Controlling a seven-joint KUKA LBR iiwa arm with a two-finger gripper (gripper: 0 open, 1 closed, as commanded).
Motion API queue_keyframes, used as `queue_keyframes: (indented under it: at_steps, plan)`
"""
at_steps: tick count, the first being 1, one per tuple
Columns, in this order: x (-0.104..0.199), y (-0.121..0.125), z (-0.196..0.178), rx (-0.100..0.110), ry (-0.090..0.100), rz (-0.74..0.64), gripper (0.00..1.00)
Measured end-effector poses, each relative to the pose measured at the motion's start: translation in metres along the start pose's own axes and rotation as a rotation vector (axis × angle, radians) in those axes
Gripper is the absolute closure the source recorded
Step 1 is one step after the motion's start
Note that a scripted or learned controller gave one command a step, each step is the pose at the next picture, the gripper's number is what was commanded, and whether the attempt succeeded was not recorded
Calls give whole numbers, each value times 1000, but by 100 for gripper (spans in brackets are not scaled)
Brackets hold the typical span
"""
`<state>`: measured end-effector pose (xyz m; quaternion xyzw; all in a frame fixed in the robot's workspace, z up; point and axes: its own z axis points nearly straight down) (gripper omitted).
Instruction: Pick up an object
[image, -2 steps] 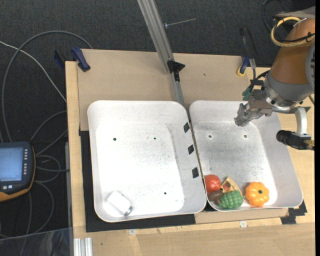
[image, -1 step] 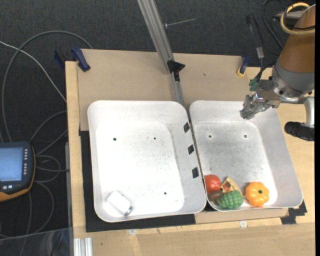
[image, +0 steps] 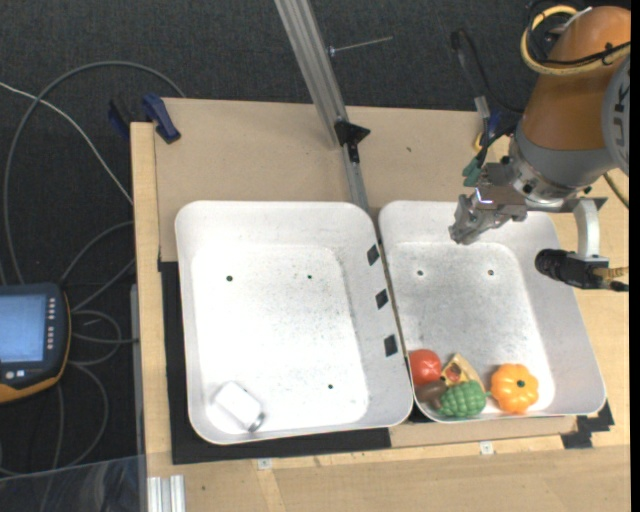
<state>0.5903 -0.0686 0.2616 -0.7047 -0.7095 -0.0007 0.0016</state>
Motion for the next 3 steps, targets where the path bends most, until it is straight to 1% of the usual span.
queue_keyframes:
  at_steps: [1,2,3]
  plan:
    - [45,-3,5,1,0,1,100]
    - [102,-20,19,3,0,-1,100]
    - [149,-27,30,3,-1,0,100]
